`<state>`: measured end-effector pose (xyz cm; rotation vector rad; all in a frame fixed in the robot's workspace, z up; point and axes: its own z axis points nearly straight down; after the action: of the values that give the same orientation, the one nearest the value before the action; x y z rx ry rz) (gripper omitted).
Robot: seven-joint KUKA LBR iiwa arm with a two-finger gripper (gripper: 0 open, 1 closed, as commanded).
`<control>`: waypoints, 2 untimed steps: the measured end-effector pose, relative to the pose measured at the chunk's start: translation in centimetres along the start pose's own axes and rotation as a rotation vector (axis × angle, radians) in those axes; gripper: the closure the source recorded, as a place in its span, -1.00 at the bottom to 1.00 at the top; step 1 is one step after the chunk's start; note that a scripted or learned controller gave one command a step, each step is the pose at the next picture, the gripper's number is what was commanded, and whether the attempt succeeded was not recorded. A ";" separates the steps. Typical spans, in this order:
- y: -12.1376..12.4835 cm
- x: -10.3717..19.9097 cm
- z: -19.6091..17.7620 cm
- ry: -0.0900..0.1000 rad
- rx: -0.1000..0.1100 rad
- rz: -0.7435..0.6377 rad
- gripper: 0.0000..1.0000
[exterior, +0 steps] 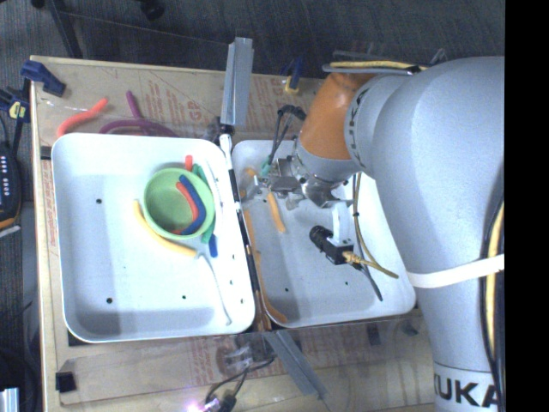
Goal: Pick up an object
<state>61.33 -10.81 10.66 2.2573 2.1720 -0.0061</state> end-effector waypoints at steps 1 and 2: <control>0.0 0.0 -0.9 0.001 0.001 -0.002 1.00; 0.0 0.0 -0.9 0.000 0.001 -0.003 -1.00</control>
<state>61.34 -10.75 11.61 2.2545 2.1766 -0.0076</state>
